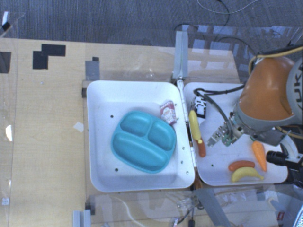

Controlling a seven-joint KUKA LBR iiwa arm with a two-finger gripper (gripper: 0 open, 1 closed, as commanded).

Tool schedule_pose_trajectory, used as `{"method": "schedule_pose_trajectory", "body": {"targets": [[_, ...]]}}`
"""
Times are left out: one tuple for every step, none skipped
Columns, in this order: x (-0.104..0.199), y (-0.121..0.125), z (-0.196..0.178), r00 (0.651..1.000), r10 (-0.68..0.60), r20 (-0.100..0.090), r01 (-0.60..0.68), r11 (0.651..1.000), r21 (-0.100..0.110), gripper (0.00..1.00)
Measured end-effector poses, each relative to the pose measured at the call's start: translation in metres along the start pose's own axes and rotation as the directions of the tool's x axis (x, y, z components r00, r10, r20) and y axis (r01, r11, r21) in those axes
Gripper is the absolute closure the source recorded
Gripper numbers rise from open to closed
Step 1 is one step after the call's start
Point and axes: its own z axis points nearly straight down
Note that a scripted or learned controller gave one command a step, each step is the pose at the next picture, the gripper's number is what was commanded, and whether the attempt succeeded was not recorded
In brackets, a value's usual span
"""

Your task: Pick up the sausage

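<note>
The sausage (241,165), short, reddish-brown and slightly curved, lies near the front of the right bin (215,174). A yellow banana (246,175) lies just in front of it, and an orange carrot (259,155) is right beside it. My gripper (217,138) hangs over the middle of the right bin, to the left of and behind the sausage, and apart from it. Nothing shows in its grasp. The arm's orange band (267,91) covers the bin's back right part.
A long yellow item (193,122) with an orange-red piece (202,149) at its near end lies along the right bin's left wall. The left bin (102,126) holds a blue divided plate (143,141) and a small red-and-white packet (168,112). Black cables (213,98) trail over the right bin.
</note>
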Motion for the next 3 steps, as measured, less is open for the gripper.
{"method": "schedule_pose_trajectory", "body": {"targets": [[0.001, 0.001, 0.022, 0.949, -0.315, 0.0, 0.315, 0.949, -0.001, 1.0], [0.0, 0.004, 0.01, 0.949, -0.316, 0.007, 0.316, 0.949, -0.006, 1.0], [0.06, 0.05, -0.014, 0.881, -0.473, 0.003, 0.473, 0.881, -0.003, 1.0]]}}
